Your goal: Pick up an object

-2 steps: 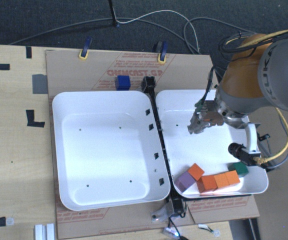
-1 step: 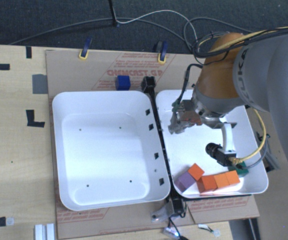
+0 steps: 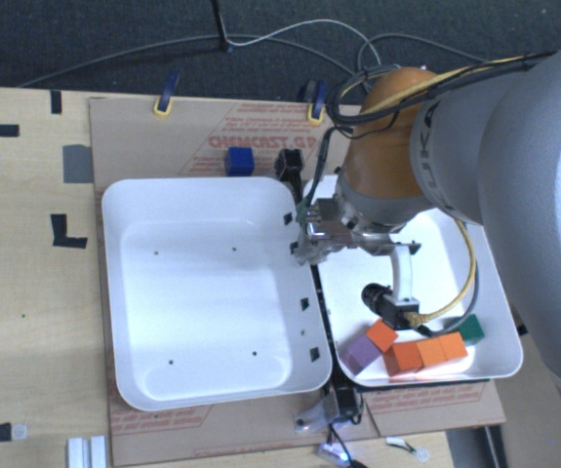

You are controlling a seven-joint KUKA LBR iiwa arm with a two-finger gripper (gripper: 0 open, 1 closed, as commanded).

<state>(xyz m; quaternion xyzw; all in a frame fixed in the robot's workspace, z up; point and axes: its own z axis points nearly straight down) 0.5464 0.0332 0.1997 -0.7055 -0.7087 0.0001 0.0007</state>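
Now I see my gripper (image 3: 311, 244) low over the wall between the left bin (image 3: 202, 300) and the right bin (image 3: 490, 359). I cannot tell its state. Orange blocks (image 3: 421, 351), a purple block (image 3: 360, 354) and a green block (image 3: 471, 330) sit together in the right bin's near corner.

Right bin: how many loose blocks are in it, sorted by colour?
Orange: 3, a small one and two larger ones
Purple: 1
Green: 1, partly hidden by the cable
Total: 5, all near the front edge of the right bin.
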